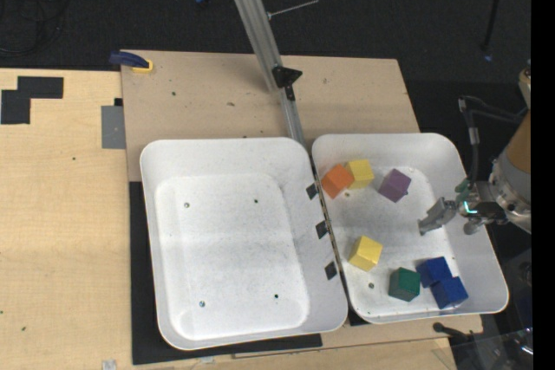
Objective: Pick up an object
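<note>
Six loose cubes scattered left of and below the pincer, grip state impossible to tell, apparently poised over open floor for approach.

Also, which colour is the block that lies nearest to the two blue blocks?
Dark green, seen in the camera view.

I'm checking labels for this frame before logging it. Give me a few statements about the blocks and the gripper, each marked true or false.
1. The orange block touches a yellow block. True.
2. The purple block lies in the left bin. False: it is in the right bin.
3. The green block sits beside the blue blocks. True.
4. The gripper holds the purple block. False: nothing shows between its fingers.
</note>
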`<state>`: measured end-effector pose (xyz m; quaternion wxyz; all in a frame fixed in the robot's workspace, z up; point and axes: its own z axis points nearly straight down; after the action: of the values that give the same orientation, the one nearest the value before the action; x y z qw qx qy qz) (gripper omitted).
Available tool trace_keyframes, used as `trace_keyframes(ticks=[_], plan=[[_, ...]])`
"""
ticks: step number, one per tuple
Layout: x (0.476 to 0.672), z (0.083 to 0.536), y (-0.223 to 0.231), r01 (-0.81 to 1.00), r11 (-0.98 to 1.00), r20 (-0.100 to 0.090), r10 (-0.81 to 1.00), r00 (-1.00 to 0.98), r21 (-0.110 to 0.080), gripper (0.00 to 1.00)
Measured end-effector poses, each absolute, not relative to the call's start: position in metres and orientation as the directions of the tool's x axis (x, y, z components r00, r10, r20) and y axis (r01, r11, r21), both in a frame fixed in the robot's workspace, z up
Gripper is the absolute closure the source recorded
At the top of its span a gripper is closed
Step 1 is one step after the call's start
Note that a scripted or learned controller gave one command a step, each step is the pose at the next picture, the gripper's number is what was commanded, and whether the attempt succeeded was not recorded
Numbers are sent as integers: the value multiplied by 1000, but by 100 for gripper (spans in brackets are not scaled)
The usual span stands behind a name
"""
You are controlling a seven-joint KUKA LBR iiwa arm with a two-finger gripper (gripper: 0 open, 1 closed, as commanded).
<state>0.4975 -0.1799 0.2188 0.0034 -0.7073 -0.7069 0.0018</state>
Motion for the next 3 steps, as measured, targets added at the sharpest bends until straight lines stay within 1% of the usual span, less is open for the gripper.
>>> trace_keyframes(ticks=[1, 2, 3], plan=[[498, 221, -181, 1000, -2, 1, 1000, 2, -3, 0], [490, 158, -180, 1000, -1, 4, 1000, 1, -10, 0], [497, 103, -173, 1000, -3, 3, 1000, 3, -8, 0]])
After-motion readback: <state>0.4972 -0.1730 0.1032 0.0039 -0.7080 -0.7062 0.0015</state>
